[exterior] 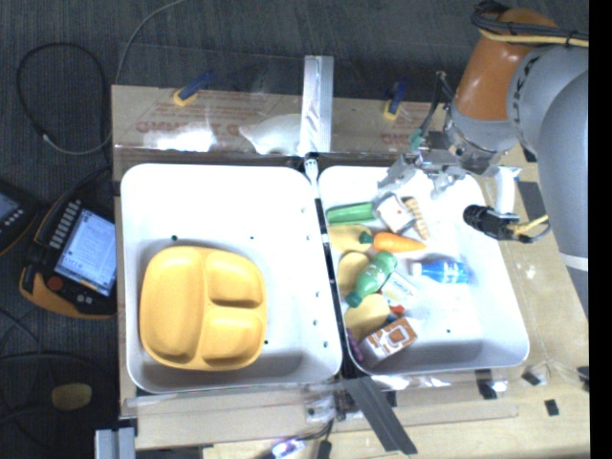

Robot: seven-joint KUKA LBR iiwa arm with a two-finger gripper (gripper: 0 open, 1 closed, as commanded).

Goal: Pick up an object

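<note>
Since the task names no single object, I take the clutter in the right bin [497, 347] as its subject. From my station I note a small white carton with printed marks [409, 215] near the far edge, a green stick-shaped piece [350, 212] beside it, and an orange carrot [397, 243] just in front of both. Toward the middle lie a green bottle [369, 280] tilted on yellow pieces [352, 264], and a clear bottle with a blue label [442, 272] on its side. A small brown box [393, 337] sits at the near edge.

The claw [421, 175] hangs over the bin's far edge, directly above the white carton. Its fingers appear spread, and I see nothing between them.

The left bin [220, 185] holds a yellow divided tray [202, 307]. Both bins rest on the desk [143, 113]. A handheld controller with a lit screen [72, 256] lies on the floor to the left.
</note>
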